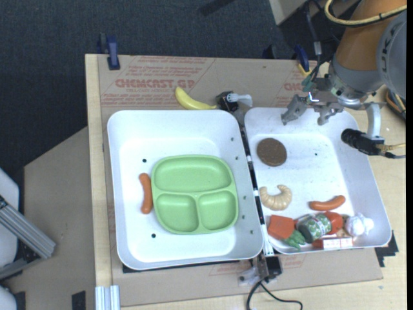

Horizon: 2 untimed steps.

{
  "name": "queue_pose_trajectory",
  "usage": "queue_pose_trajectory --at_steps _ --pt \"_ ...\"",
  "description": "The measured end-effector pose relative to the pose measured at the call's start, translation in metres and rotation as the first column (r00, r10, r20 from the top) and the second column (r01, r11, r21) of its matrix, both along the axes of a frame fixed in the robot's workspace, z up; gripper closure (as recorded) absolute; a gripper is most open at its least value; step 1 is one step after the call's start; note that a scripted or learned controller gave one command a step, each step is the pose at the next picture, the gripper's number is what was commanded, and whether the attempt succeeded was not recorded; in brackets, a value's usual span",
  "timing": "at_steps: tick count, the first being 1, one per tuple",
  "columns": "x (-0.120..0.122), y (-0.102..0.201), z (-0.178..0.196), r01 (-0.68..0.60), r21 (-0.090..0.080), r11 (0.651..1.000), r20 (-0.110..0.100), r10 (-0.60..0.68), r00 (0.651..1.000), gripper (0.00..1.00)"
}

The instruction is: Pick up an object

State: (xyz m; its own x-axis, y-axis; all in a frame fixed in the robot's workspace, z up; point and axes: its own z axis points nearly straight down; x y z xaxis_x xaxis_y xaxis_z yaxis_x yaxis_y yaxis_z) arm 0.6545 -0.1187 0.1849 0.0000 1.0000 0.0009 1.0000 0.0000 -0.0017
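My gripper point(311, 113) hangs over the back edge of the right bin point(361, 173), its two fingers spread apart and open with nothing between them. Just in front of it, to the left, a round brown patty point(271, 152) lies on the bin floor. Further forward are a pale croissant point(277, 197) and an orange sausage point(327, 203). Along the front wall lie a red-orange piece point(281, 226), a green and red item point(316, 227), a white lump point(357, 225) and a small red and white packet point(335, 242).
The left bin point(129, 141) holds a green divided plate point(193, 194) and a second orange sausage point(146, 193) beside it. A banana point(192, 101) and a small black and white object point(232, 100) lie on the board behind the bins.
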Motion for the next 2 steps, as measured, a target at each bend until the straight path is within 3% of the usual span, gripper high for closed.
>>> queue_pose_trajectory --at_steps 1,2 --pt "-0.018 0.019 -0.091 -0.001 0.002 1.0 -0.009 0.001 1.0 0.0" --pt "-0.058 0.027 -0.098 0.002 0.001 1.0 0.006 -0.002 1.0 0.0"
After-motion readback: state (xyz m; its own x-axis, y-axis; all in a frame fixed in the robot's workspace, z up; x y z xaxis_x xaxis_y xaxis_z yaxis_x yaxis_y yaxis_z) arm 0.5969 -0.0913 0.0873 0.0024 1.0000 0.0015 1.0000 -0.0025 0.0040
